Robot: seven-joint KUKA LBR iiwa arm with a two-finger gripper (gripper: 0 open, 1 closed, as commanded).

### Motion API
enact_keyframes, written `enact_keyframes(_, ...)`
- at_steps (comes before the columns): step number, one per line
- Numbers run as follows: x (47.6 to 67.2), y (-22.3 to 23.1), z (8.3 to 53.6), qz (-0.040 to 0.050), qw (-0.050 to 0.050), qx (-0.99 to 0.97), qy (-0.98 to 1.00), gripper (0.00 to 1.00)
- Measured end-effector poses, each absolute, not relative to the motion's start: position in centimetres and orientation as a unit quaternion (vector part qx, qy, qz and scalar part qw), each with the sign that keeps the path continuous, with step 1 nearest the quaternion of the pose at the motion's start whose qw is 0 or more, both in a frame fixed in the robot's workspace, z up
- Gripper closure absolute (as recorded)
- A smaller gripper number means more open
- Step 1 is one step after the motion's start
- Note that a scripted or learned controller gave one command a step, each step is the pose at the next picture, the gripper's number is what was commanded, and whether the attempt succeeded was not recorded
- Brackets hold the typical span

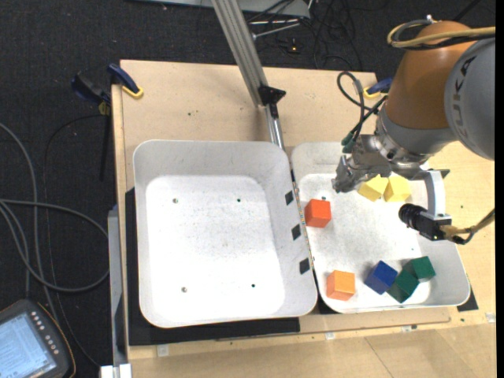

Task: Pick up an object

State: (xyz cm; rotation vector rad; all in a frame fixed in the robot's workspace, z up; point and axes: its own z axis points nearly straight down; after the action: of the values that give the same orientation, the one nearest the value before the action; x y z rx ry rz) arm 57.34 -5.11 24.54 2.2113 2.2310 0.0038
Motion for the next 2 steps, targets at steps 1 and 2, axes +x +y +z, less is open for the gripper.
enact_keyframes(1, 58.8, -0.8, 23.9, 0.0007, 0.000, 0.704, 0.710, 1.00)
enact_keyframes(2, 60.5, 4.0, 23.0, 0.0007, 0.000, 0.704, 0.710, 1.00)
